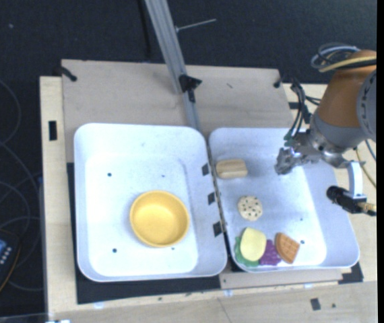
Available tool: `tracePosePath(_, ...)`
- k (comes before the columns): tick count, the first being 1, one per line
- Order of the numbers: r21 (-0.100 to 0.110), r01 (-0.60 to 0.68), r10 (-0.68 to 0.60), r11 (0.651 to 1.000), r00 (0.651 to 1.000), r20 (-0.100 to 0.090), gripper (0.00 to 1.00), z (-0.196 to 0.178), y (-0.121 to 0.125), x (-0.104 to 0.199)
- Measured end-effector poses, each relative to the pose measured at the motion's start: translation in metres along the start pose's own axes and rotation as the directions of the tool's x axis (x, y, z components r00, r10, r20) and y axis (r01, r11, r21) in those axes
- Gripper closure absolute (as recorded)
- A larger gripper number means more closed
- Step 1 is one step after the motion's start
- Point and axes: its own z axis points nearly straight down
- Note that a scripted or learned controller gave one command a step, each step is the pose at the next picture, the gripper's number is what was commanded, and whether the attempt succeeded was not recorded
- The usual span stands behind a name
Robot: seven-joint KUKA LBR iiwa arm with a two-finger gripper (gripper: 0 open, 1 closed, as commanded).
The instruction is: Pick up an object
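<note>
Objects are lying in the right-hand shallow white bin (pixel 327 247). Nearest the claw is sitting a tan, block-shaped bread roll (pixel 231 169), its long axis running left to right across the view, close to the bin's left wall. Below it a round pale cookie with dark specks (pixel 249 208) is lying flat, with no clear direction to it. Along the bin's near edge a yellow-green rounded piece of toy fruit (pixel 252 245) is resting against a small purple cluster (pixel 270 254), and just beside that an orange-brown waffle-like wedge (pixel 287 247) is tilting slightly, its narrower end pointing down toward the rim.

Both bins are sitting side by side on a light wooden bench (pixel 131 89); the left-hand white bin (pixel 98 147) is holding a round yellow plastic bowl (pixel 159 218), upright and near its middle. A grey metal post (pixel 168 39) is slanting across the bench's far side, and dark floor with cables is surrounding everything.

From the right, the grey arm with the orange band (pixel 343 103) is reaching in, placing the claw (pixel 284 161) over the right bin's upper area, well to the right of the bread roll and apart from it. Nothing is visible in the claw; how wide it is standing cannot be told.
</note>
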Motion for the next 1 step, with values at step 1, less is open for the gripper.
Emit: tracePosePath(1, -0.001, 0.002, -0.002, 1.000, 1.000, 0.001, 1.00, -0.0449, 0.0031, 0.0026)
